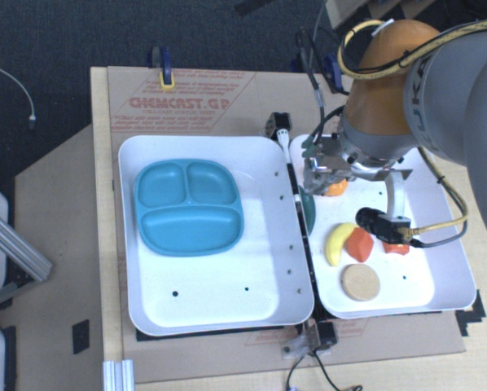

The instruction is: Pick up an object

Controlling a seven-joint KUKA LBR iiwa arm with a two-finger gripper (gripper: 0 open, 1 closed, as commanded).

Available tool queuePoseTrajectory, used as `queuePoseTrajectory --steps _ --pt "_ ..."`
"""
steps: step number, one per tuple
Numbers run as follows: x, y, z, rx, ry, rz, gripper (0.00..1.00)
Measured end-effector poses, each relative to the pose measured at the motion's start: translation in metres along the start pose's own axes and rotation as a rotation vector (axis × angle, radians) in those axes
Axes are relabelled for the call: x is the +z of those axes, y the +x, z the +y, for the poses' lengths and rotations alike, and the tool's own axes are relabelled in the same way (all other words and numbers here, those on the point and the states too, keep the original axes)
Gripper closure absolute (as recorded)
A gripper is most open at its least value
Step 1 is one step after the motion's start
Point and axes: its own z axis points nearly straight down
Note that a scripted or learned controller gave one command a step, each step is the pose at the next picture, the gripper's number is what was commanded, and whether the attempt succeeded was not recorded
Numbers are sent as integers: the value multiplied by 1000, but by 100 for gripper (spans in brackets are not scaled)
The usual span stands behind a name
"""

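My gripper hangs low over the back left part of the right bin, close to the wall it shares with the left bin. A small orange object peeks out just below and right of the gripper; whether it is held cannot be seen. A dark green object lies against the bin's left wall, right under the gripper. Further forward lie a yellow banana, an orange-red block, a small red piece and a tan round disc.
The left bin holds a blue divided plate in its back left part. The grey arm with its orange band covers the back right of the right bin. A cardboard sheet lies under both bins.
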Motion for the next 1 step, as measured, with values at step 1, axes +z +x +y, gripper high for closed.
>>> queuePoseTrajectory --steps 1 --pt "1 58 15 -2 0 2 100"
